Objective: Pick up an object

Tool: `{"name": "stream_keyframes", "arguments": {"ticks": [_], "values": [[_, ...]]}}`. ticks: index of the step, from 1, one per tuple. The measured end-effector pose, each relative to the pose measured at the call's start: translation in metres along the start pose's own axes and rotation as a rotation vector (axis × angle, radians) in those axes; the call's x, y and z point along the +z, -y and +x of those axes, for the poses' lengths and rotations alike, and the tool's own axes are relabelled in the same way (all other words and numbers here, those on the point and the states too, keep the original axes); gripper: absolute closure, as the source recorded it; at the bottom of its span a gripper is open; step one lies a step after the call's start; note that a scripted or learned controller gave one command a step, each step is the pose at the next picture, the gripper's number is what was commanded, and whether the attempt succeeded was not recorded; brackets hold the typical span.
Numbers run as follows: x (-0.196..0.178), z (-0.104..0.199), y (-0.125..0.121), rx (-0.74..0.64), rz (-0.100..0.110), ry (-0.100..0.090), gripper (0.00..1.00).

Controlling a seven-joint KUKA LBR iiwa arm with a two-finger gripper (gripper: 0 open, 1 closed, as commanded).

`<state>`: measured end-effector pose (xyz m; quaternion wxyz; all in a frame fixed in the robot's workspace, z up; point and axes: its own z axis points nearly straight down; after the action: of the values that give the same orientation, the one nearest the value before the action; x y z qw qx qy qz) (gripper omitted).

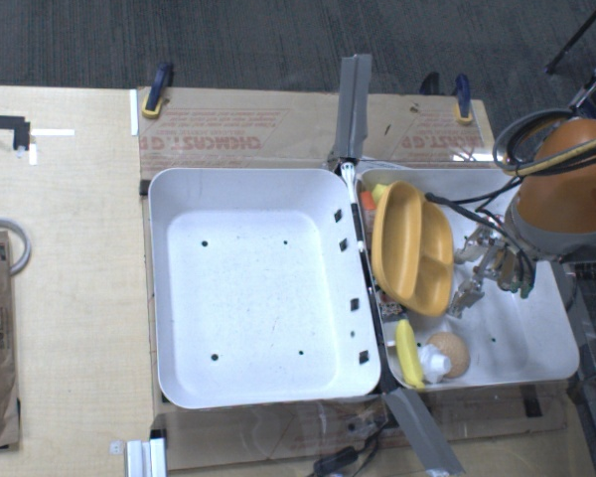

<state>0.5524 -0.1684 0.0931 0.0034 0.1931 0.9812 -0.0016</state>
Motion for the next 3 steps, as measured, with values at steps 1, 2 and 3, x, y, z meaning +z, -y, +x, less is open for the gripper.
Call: {"name": "stream_keyframes", "arguments": {"ticks": [1, 2, 3], "values": [[-0.001, -0.045, -0.024, -0.231, 0.003, 0.003, 0.0], [-0.002, -0.063, -0.043, -0.069, -0.001, 0.004, 0.0], [-0.006, -0.046, -0.075, 0.161, 0.016, 0.013, 0.0]]}}
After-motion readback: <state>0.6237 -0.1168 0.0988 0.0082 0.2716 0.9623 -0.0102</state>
